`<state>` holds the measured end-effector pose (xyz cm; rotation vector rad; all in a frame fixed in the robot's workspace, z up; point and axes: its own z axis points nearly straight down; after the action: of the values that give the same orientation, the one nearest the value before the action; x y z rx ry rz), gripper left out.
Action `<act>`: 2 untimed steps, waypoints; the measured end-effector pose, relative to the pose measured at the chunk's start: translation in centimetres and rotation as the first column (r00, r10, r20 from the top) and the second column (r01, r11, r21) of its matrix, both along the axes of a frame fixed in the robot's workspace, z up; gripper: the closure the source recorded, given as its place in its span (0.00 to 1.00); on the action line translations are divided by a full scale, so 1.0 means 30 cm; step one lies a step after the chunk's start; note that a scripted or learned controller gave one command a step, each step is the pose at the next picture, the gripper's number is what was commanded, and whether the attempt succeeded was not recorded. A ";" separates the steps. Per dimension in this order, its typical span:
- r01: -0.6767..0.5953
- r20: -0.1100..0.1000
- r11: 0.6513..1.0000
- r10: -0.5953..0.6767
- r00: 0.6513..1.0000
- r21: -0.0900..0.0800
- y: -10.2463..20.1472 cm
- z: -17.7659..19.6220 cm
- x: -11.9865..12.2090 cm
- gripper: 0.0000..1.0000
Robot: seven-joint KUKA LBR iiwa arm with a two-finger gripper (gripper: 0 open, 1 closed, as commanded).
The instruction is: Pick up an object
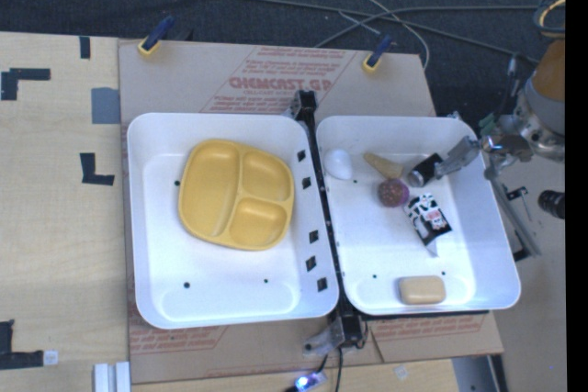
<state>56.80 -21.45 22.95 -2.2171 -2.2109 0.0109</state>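
The right bin (478,234) holds several small objects. A white egg-shaped piece (340,164) lies near its left wall. Beside it are a tan cone (382,164) and a purple ball (393,192), touching each other. A black-and-white patterned block (429,218) sits in the middle, and a tan oval bar (422,290) lies near the front wall. My gripper (432,168) reaches in from the right, low over the bin, just right of the cone and above the patterned block. Nothing visibly hangs from it.
A yellow divided plate (236,194) lies in the left bin (152,197). The arm's wrist (528,128) hangs over the right bin's right rim. Cables run across the dark floor behind, and two clamps (156,34) hold the cardboard sheet under the bins.
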 end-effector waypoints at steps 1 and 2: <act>-0.004 0.010 1.000 0.004 1.000 -0.002 0.002 0.020 0.008 0.00; -0.003 0.005 1.000 0.003 1.000 -0.002 -0.009 -0.166 -0.027 0.00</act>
<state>55.98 -21.71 17.98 -2.2170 -2.2176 0.0076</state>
